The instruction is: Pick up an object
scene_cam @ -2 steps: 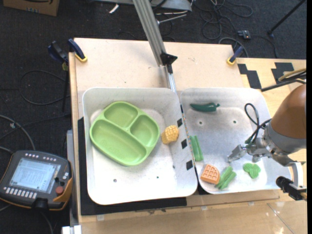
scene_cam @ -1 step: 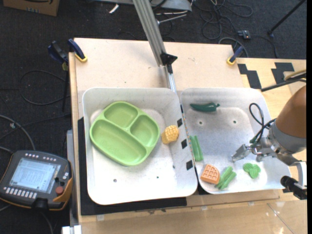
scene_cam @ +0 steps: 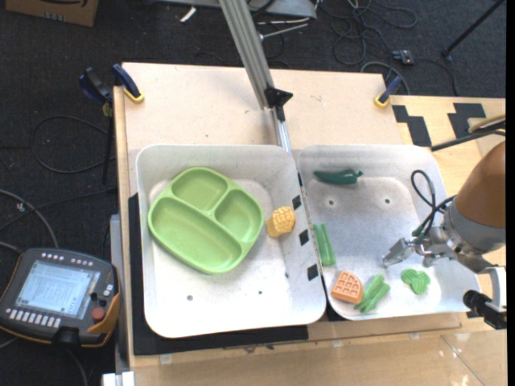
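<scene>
In the right bin (scene_cam: 378, 159) lie a dark green pepper (scene_cam: 338, 177) at the back, a green stick (scene_cam: 323, 244) by the left wall, an orange waffle (scene_cam: 347, 285), a green bean pod (scene_cam: 372, 292) and a small green leafy piece (scene_cam: 415, 280) at the front. A yellow corn cob (scene_cam: 280, 221) rests in the left bin (scene_cam: 201, 316) beside a green divided plate (scene_cam: 205, 218). My gripper (scene_cam: 409, 254) hangs over the right bin's right half, just behind the leafy piece. It is open, with nothing between its fingers.
A slanted metal pole (scene_cam: 249, 43) crosses the bench behind the bins. Clamps (scene_cam: 129, 87) sit at the bench's back corners. A teach pendant (scene_cam: 56, 296) lies on the floor at the left. A black cable (scene_cam: 424, 187) loops near the arm.
</scene>
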Controlling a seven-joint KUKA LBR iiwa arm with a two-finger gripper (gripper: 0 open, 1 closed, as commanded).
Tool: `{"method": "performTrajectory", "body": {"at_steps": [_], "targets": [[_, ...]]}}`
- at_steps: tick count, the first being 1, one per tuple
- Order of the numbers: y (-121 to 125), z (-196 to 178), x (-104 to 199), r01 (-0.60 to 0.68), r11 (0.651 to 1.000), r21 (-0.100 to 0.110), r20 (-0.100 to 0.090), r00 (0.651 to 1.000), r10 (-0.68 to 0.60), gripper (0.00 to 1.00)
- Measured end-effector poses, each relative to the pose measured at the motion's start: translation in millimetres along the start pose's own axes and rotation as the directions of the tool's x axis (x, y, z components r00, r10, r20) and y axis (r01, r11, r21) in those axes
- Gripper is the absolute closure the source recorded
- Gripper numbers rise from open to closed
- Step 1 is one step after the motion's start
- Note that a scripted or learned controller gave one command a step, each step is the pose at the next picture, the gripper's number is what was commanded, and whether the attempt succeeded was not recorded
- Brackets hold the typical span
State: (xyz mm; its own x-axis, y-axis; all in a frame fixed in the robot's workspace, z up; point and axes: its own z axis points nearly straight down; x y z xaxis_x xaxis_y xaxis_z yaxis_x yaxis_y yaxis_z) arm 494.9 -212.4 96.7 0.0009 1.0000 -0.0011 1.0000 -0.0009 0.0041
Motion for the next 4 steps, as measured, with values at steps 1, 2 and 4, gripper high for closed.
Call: {"method": "performTrajectory", "body": {"at_steps": [1, 2, 4], "targets": [[89, 1, 11, 0.008, 1.000, -0.003, 0.001, 1.000, -0.008, 0.00], [86, -9, 9, 0.007, 1.000, 0.002, 0.001, 1.000, -0.007, 1.00], [115, -84, 53, 0.006, 1.000, 0.001, 0.000, 1.000, -0.006, 1.00]]}}
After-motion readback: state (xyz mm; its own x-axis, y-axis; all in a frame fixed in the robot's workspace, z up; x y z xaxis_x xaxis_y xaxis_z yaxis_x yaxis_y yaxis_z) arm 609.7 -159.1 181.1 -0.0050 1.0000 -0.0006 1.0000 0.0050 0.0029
